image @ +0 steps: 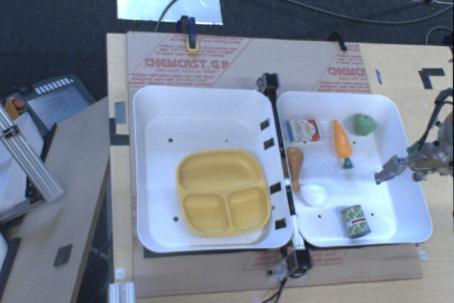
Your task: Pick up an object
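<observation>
The right bin (408, 145) holds several small objects. An orange carrot (342, 140) lies near its middle, with a green round object (364, 124) behind it and a small printed packet (303, 130) at the back left. A brown drumstick-shaped piece (294, 162) and a white egg-like object (313, 194) lie along the left wall. A green can (355, 221) lies on its side at the front. My gripper (391, 171) hangs at the bin's right side, over bare floor, to the right of the carrot and apart from every object.
The left bin (152, 152) holds a yellow divided plate (223, 191). Black clips line the wall between the two bins. A grey side table with a pendant stands at the left. Cables cross the dark floor behind the bench.
</observation>
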`<action>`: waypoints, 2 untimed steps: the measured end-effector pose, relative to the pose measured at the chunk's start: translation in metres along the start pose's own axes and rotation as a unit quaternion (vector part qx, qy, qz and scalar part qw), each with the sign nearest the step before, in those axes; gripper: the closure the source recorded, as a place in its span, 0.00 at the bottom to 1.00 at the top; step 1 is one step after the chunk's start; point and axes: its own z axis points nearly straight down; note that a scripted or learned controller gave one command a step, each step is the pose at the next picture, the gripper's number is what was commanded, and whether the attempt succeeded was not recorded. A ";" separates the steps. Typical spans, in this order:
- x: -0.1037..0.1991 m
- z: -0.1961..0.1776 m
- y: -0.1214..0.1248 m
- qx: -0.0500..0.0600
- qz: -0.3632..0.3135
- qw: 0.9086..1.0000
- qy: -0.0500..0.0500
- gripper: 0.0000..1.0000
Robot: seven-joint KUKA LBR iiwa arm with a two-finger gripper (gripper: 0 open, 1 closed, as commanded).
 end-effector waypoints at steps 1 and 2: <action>0.001 -0.005 0.003 -0.005 -0.002 1.000 -0.001 0.00; 0.005 0.055 0.009 -0.004 -0.002 1.000 0.000 0.00</action>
